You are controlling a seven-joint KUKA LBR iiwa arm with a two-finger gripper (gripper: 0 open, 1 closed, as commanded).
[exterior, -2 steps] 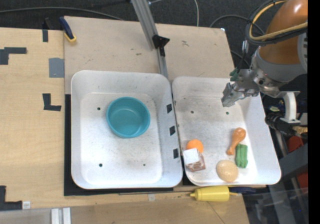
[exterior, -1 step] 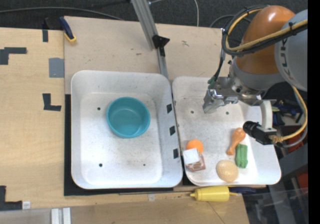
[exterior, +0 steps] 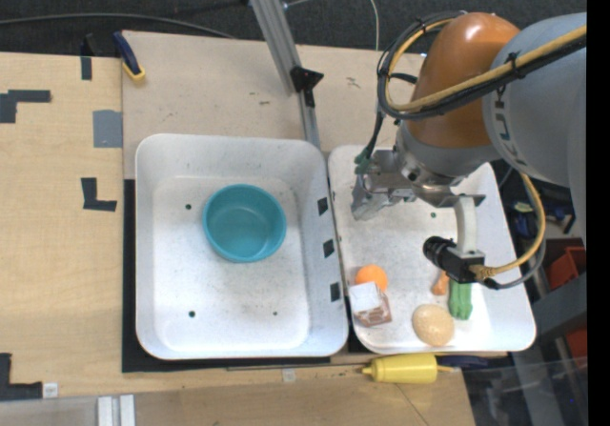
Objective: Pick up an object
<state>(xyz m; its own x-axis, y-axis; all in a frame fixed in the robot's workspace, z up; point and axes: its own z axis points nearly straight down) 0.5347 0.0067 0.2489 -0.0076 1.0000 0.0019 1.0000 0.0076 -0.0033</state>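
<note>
My gripper (exterior: 374,198) hangs over the back left part of the right bin (exterior: 496,319), below the orange band of the arm. Nothing shows between its fingers. Toward the front of that bin lie a small orange ball (exterior: 372,275), a white and brown packet (exterior: 369,304) just in front of it, a tan egg-shaped object (exterior: 433,324), and a green piece (exterior: 461,300) with an orange bit (exterior: 439,285) beside it. A teal bowl (exterior: 245,222) sits upright in the middle of the left bin (exterior: 162,319).
A yellow bottle (exterior: 404,369) lies on the bench just in front of the right bin. A grey metal post (exterior: 272,14) slants up from the back between the bins. A black cable connector (exterior: 450,256) hangs over the right bin.
</note>
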